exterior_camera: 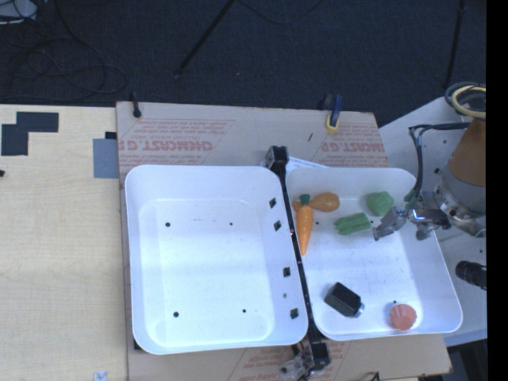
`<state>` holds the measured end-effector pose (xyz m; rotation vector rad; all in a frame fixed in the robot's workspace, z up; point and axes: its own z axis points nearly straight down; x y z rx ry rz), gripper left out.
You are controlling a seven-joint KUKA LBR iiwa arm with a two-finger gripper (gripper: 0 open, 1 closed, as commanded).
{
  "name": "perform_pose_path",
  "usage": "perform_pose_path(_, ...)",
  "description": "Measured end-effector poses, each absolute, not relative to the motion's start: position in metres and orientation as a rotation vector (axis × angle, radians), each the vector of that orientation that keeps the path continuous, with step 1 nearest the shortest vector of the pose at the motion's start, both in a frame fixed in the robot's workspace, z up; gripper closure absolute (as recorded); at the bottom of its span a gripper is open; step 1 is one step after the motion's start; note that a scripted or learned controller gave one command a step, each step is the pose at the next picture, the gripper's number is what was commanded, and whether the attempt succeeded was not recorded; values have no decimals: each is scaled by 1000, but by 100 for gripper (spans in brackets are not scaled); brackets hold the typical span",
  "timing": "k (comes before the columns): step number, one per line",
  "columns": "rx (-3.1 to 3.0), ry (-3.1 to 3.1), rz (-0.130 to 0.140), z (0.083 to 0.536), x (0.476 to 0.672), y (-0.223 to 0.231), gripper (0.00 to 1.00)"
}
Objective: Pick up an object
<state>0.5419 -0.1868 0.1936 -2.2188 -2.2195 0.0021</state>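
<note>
- A carrot [303, 227], orange with a green top, is seen in the right bin [432, 280], against its left wall.
- "CHEMCAST GP" is printed on the cardboard [198, 137] behind that bin.
- The hand [394, 224] is seen over the bin's right side; its grip cannot be told.

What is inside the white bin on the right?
The right bin holds a toy carrot, an orange-yellow piece, two green pieces, a black block and a pinkish ball. The gripper covers some floor near the greens.
</note>
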Motion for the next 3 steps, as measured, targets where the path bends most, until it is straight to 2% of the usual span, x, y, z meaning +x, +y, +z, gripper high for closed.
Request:
perform_pose_path(1,-2218,-2218,3,203,542,-188,100)
perform_pose_path(2,-2223,-2226,-6,319,494,-163,100)
perform_pose_path(3,-2227,-2233,-11,475,476,-153,100)
